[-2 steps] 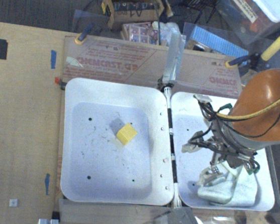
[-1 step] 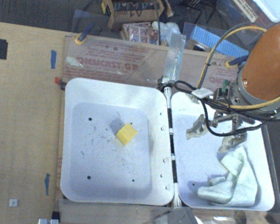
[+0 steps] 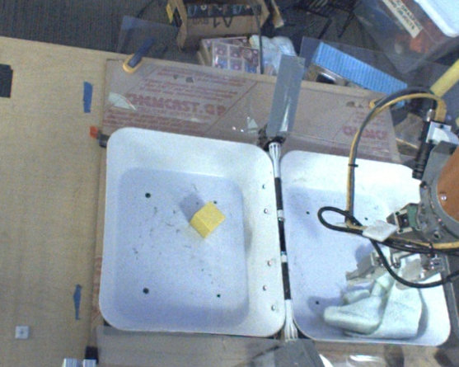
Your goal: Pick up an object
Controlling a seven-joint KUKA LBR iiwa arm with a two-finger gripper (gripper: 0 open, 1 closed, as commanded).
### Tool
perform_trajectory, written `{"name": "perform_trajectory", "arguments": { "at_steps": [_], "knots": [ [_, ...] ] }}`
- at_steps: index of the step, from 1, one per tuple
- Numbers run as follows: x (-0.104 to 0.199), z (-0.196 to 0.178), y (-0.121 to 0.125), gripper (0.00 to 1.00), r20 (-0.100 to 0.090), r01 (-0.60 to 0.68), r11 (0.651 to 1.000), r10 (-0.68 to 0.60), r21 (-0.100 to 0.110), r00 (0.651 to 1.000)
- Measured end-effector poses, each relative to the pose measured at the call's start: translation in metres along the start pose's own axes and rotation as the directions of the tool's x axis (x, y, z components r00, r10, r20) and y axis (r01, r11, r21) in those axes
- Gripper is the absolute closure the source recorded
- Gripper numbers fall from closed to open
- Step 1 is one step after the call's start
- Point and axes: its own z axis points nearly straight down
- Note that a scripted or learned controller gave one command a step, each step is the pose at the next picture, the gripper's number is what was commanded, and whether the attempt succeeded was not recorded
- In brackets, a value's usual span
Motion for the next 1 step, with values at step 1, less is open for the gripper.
{"name": "perform_trajectory", "arguments": {
  "at_steps": [1],
  "knots": [
    [-0.0246, 0.0693, -0.0056, 0.0, 0.002, 0.441, 0.897, -0.441, -0.002, 0.897]
  ]
}}
